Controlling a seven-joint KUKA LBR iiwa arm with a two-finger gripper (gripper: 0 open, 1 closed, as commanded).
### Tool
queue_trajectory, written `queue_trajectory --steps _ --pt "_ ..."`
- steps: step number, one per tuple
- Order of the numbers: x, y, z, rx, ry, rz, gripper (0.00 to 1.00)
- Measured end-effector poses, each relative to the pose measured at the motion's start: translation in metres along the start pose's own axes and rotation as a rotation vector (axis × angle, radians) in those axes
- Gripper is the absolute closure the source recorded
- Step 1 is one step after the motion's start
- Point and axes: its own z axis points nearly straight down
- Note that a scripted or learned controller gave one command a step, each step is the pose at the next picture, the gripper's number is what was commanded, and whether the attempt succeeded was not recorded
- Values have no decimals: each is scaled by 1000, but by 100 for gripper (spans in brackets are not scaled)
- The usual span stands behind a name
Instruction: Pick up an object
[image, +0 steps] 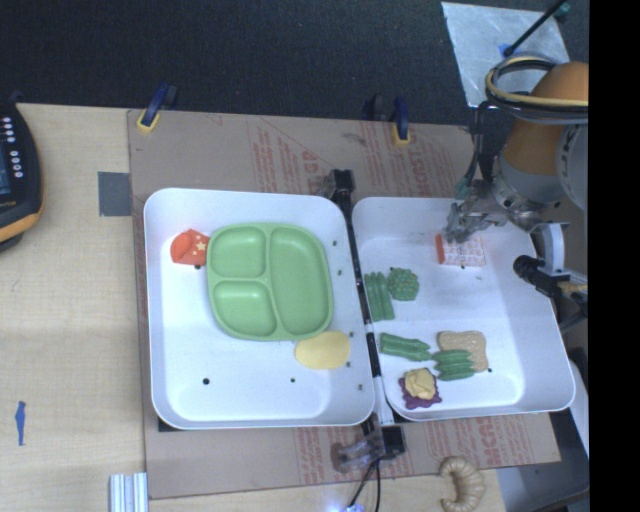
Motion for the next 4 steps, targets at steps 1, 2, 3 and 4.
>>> queue_trajectory --steps 1,2,3,4 --pt "0 0 0 0 0 0 0" --pt "2 -3 25 9 5 1 0" --pt "0 0 10 2 0 -1 100" --pt "100 -75 -76 18 13 -3 100"
